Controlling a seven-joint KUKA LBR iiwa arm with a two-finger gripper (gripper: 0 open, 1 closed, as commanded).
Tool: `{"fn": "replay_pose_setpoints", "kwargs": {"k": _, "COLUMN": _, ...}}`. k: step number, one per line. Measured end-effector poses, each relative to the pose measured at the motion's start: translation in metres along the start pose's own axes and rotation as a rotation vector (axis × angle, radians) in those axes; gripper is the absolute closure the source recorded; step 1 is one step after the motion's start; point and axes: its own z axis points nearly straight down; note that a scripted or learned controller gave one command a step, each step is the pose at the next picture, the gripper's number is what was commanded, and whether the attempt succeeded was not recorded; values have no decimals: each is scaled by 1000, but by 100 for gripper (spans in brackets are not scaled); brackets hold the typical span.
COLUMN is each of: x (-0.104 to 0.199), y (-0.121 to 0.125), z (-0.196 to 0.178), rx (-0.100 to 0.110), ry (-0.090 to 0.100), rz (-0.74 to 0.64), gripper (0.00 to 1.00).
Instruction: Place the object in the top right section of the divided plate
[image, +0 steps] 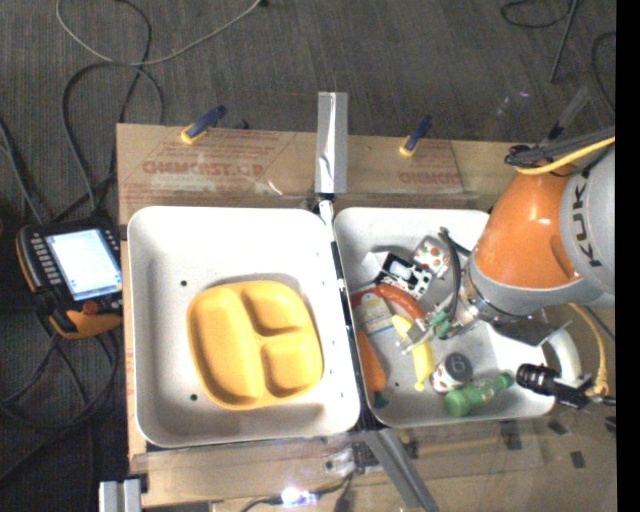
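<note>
The arm (540, 250) covers the right bin (470, 405); the tool (435, 322) is low among the clutter, its grip impossible to tell. The plate (258, 342) sits in the left bin (150, 300).

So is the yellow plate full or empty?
Empty. All three sections of the plate show bare yellow. The toys lie in the right bin.

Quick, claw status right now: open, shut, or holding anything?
Claw: cannot be told; it is low over the clutter in the right bin.

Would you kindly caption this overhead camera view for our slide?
Arm reaches into the cluttered right bin; yellow divided plate waits in the left bin.
</note>
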Motion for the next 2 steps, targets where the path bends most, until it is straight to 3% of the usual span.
{"fn": "replay_pose_setpoints", "kwargs": {"k": 1, "x": 47, "y": 19, "z": -18, "rx": 2, "ry": -1, "rz": -18, "gripper": 100}}
{"fn": "replay_pose_setpoints", "kwargs": {"k": 2, "x": 106, "y": 46, "z": -11, "rx": 4, "ry": -2, "rz": -36, "gripper": 100}}
